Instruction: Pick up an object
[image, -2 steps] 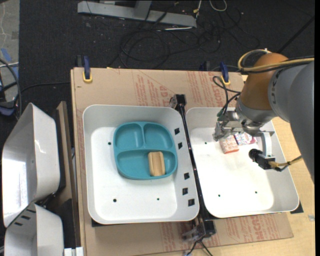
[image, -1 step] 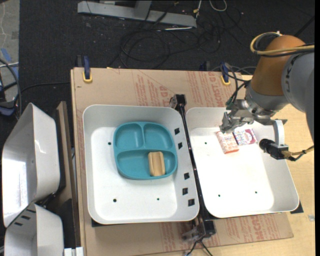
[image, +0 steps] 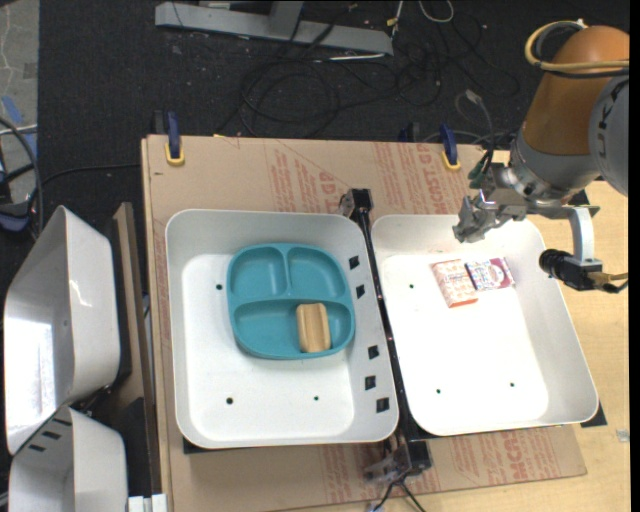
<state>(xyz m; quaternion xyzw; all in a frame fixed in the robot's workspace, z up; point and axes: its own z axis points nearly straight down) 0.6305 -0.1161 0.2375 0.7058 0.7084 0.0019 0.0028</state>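
Flat pink-white card packet (image: 470, 279) is seen just below gripper (image: 470, 230), apart; jaw gap can't be told. Wooden block (image: 313, 327) lies in teal plastic tray (image: 262, 300), far left.

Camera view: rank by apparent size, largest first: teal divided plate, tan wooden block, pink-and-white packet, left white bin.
1. Left white bin, which holds the plate.
2. Teal divided plate.
3. Pink-and-white packet, lying flat in the right bin.
4. Tan wooden block, in the plate's front compartment, clearly smaller than the packet.
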